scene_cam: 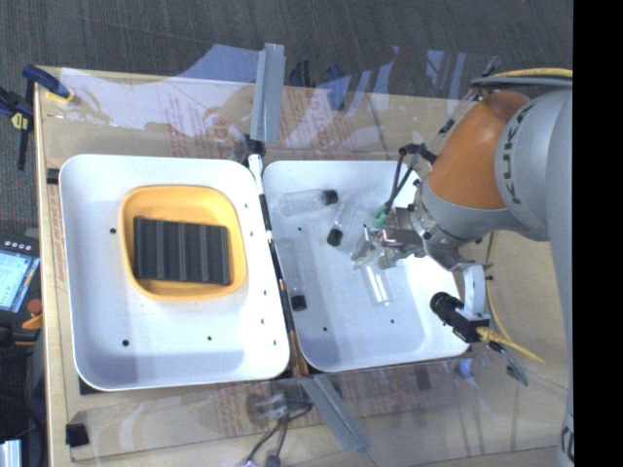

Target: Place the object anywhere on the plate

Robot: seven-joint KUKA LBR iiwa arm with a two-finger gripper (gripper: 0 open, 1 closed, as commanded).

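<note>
We see open floor around the yellow plate (182, 241) in the left bin (88, 339). Between the bins stands a raised rim (273, 270). In the right bin (341, 348), two clear vials (307, 201) (375, 278) lie far and middle; the near-left floor is free.

The arm (531, 154) was seen reaching in from the right of the camera view, bent downward at the wrist. The grey outer link was noted along the right side, with the orange band (467, 163) rounded and turned toward the camera. Below the band, the wrist housing was angled left and down. The claw (375, 251) was held low, pointed down and leftward. The state of its tips could not be made out.
</note>
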